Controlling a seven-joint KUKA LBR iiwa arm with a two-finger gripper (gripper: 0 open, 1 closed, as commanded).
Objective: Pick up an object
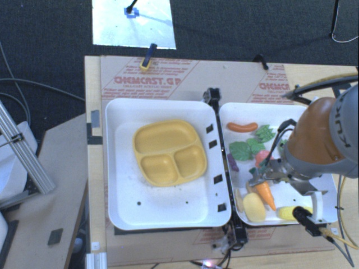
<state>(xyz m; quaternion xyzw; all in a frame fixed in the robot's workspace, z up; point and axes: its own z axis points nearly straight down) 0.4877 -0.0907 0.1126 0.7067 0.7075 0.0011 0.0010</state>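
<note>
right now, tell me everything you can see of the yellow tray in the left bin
The yellow tray looks like smooth matte plastic, with rounded corners and three compartments: one wide one along the far side, two smaller ones nearer the camera. It lies flat and right way up, turned slightly askew, on the floor of the left bin, about mid-bin. Nothing sits in it or touches it.

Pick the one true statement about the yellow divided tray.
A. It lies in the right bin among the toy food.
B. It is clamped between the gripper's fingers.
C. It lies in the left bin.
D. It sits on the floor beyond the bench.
C: the yellow divided tray lies flat in the left bin, apart from the toy food, such as the carrot and sausage, in the right bin.
</note>
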